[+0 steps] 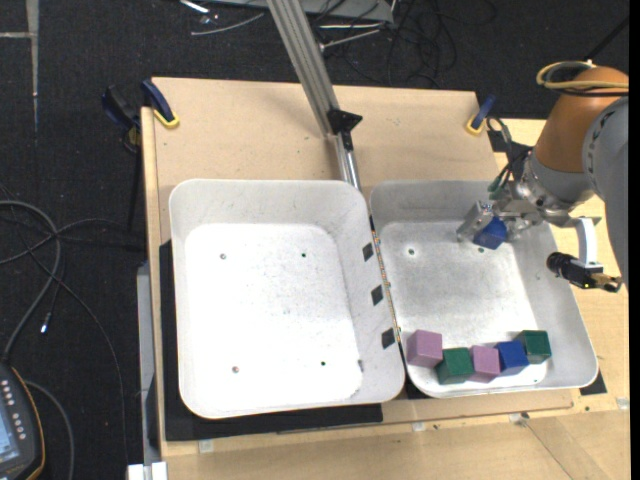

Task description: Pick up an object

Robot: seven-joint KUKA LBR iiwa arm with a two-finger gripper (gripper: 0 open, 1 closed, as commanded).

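Looks like it's got a blue block pinched and up off the bin floor, so the pick seems mostly there.

The gripper [487, 224] sits over the far part of the right bin [566, 313], with the blue block [491, 234] showing right at its fingertips, so I'd say the fingers are closed narrow on it. It seems to hang a bit above the bin floor rather than rest on it, though from this angle I can't be totally sure. The other blocks sit in a row along the near edge of that bin: a purple cube [424, 347], a green cube [455, 365], another purple one [485, 360], a second blue cube [511, 354] and a second green cube [536, 345]. The left bin [190, 218] has no blocks in it. What's left, I reckon, is just lifting clear without dropping it.
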